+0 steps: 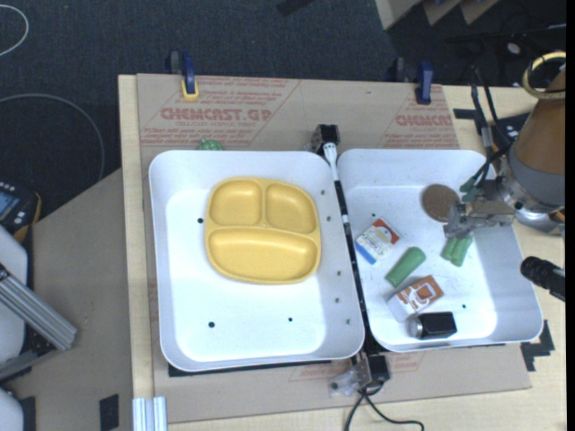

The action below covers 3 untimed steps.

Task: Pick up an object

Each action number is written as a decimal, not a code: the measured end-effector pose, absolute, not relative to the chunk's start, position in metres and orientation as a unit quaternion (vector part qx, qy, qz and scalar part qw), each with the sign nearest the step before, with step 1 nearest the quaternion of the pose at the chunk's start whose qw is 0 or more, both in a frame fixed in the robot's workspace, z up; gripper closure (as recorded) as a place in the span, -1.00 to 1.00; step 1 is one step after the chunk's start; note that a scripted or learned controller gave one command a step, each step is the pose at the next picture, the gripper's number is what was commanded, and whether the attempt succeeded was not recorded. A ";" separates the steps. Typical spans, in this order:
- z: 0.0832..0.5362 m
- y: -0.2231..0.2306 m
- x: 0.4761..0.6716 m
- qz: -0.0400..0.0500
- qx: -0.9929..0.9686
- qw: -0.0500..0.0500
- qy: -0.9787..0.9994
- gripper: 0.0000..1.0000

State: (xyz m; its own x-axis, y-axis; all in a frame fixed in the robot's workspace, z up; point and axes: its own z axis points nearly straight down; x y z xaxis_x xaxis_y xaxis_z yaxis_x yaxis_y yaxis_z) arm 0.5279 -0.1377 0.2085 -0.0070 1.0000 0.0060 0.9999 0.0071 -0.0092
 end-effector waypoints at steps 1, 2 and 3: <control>0.268 -0.080 0.477 -0.001 -0.705 0.001 -0.709 1.00; 0.201 -0.091 0.525 0.001 -0.707 0.002 -0.707 1.00; 0.314 -0.008 0.480 -0.004 -0.704 -0.002 -0.710 1.00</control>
State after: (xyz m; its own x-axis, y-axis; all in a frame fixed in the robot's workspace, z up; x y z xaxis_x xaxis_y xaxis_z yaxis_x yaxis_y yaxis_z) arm 0.4797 -0.0082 0.3136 -0.0095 1.0000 0.0027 0.9999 0.0095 0.0091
